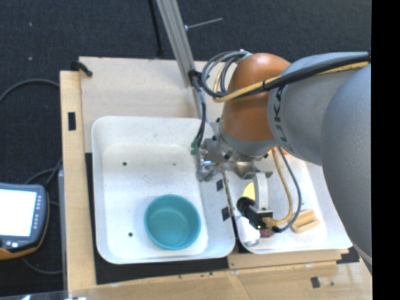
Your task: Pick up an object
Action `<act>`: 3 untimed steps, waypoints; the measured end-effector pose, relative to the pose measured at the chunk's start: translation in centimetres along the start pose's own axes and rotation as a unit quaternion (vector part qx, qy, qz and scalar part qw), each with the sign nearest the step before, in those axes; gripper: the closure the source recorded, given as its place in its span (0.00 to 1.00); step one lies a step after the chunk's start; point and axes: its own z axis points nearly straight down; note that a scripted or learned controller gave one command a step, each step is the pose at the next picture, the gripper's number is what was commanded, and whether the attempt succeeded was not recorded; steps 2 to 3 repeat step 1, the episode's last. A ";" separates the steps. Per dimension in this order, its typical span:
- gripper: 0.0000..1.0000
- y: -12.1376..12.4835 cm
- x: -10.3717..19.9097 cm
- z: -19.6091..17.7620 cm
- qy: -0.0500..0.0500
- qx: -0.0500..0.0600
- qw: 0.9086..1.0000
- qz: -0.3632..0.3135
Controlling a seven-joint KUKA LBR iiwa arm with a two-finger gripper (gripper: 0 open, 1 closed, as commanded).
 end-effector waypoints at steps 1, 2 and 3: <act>0.00 0.0 -0.3 0.0 0.000 -0.001 1.000 0.003; 0.00 0.0 -0.3 0.0 0.000 -0.001 1.000 0.003; 0.00 0.0 -0.3 0.0 0.000 -0.001 1.000 0.003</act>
